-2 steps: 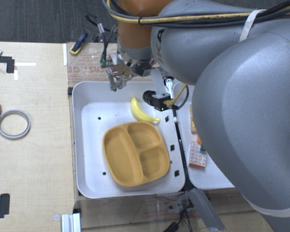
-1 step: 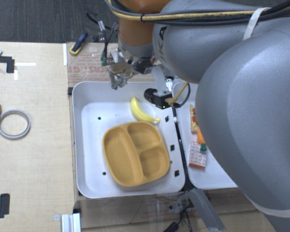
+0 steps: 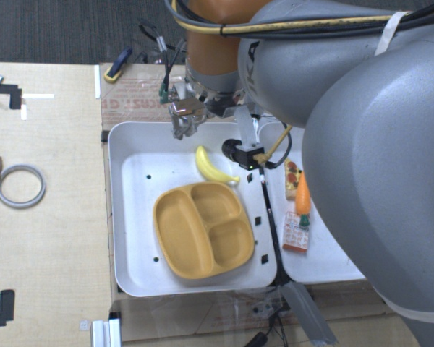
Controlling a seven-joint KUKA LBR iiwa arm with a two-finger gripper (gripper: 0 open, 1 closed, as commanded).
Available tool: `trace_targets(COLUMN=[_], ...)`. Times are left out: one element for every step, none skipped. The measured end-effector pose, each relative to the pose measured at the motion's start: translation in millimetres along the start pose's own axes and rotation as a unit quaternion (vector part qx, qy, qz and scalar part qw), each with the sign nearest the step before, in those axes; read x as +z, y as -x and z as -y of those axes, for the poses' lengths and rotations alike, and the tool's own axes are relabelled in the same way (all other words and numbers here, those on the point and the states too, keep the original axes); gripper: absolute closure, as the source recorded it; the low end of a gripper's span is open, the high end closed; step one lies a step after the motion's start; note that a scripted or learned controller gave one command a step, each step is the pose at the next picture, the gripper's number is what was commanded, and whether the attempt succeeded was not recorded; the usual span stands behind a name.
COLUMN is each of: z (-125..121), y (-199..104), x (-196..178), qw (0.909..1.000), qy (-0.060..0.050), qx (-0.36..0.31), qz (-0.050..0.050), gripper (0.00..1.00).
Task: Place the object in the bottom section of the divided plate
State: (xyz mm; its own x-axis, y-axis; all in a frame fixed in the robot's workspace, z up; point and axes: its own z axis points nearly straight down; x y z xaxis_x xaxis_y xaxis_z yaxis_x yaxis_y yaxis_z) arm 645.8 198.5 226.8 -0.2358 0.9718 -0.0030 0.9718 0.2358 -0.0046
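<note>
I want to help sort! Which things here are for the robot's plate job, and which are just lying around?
For the job:
divided plate
banana
gripper

Just lying around:
toy carrot
small red box
tape roll

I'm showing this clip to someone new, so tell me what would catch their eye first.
The huge grey arm with its orange band fills the upper right and hangs over the bins. Below it, a tan divided plate sits in the middle of the left white bin, with a yellow banana lying just above the plate's rim. The gripper hovers near that bin's top edge.
</note>
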Motion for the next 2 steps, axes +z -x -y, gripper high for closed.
trace_targets(z=[-0.3, 13.4], y=[0.5, 38.8], x=[-8.6, -110.2], qw=[1.0, 0.9985], qy=[0.0, 0.002], qx=[-0.001, 0.055], qz=[0.001, -0.001], gripper=[1.0, 1.0])
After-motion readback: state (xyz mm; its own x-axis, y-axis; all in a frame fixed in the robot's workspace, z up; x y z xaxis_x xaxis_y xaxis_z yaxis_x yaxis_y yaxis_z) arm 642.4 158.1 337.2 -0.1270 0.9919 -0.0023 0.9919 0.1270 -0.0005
